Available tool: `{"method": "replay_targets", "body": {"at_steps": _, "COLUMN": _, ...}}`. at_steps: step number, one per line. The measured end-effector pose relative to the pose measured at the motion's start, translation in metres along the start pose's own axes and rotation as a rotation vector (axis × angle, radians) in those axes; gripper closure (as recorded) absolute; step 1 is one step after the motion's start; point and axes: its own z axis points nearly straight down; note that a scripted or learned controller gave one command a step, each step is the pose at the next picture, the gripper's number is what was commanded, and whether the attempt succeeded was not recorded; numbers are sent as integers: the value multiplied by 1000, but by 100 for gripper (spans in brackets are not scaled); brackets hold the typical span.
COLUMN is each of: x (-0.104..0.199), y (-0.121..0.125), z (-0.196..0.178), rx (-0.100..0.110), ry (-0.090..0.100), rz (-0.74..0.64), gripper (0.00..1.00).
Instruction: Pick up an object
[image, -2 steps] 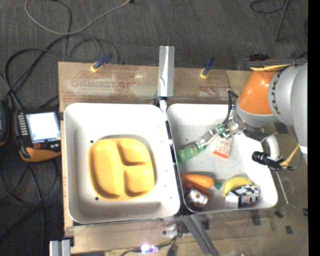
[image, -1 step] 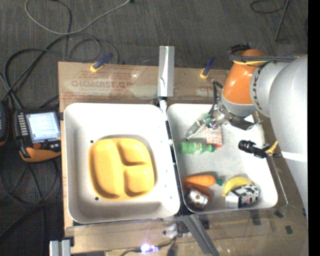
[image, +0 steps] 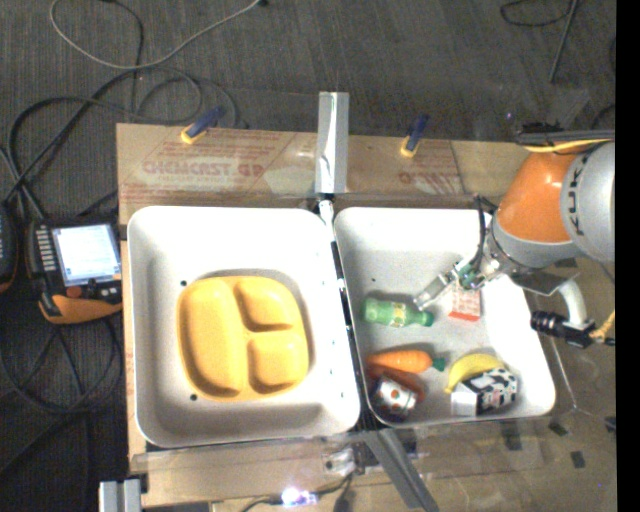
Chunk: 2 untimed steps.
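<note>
The right bin holds a green bottle lying on its side, a carrot, a metal can, a banana, a black-and-white box and a small red-and-white packet. My gripper reaches in from the right and hangs low in the bin's middle, just right of and above the green bottle's cap end and next to the packet. Nothing shows held in it.
A yellow divided tray lies in the left bin. A vertical post stands behind the wall between the bins. A small screen device and cables lie left of the bench.
</note>
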Motion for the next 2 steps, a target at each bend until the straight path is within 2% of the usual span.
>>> {"method": "replay_targets", "body": {"at_steps": 1, "x": -6, "y": -60, "z": -2, "rx": -2, "ry": 0, "rz": -36, "gripper": 0}}
{"method": "replay_targets", "body": {"at_steps": 2, "x": -18, "y": -7, "z": 2, "rx": 5, "ry": 3, "rz": -58, "gripper": 0}}
